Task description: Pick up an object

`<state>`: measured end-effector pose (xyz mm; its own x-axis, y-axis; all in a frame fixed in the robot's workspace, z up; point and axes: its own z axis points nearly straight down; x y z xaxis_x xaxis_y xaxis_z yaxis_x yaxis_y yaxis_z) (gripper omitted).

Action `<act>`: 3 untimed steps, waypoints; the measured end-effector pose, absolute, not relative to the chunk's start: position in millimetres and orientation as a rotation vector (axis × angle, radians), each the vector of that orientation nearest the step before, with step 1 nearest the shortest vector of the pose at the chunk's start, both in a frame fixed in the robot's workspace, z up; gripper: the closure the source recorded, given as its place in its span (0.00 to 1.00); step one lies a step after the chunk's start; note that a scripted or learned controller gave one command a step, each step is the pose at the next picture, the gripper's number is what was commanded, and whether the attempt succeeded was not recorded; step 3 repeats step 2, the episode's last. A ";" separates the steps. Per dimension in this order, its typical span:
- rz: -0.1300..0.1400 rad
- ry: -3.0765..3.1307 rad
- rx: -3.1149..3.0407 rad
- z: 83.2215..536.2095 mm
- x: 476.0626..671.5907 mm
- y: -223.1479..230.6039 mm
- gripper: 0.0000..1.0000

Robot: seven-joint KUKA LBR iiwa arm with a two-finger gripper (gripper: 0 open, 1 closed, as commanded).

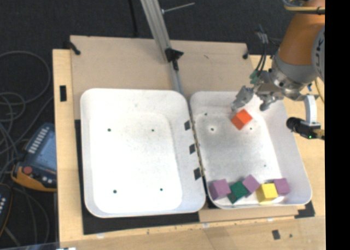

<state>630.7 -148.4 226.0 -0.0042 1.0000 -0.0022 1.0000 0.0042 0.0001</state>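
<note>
1. Jaws point(256, 100) hang open and empty over the far end of the right bin point(287, 150).
2. The orange cube point(241, 118) lies just beside and below them.
3. Best move: centre over the cube, descend, close squarely on its flat sides.

Upper arm point(306, 30) cut off at the right edge; teach pendant point(38, 156) cropped at the left.

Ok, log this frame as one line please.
gripper: open, over right bin | orange cube: just below fingers, not gripped | five blocks: near edge
</note>
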 end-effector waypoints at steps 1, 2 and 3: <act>-0.007 2.221 2.224 103.6 644.1 -185.2 0.00; -0.001 2.218 2.217 120.0 646.1 -185.8 1.00; -0.001 2.218 2.217 120.0 646.1 -185.8 1.00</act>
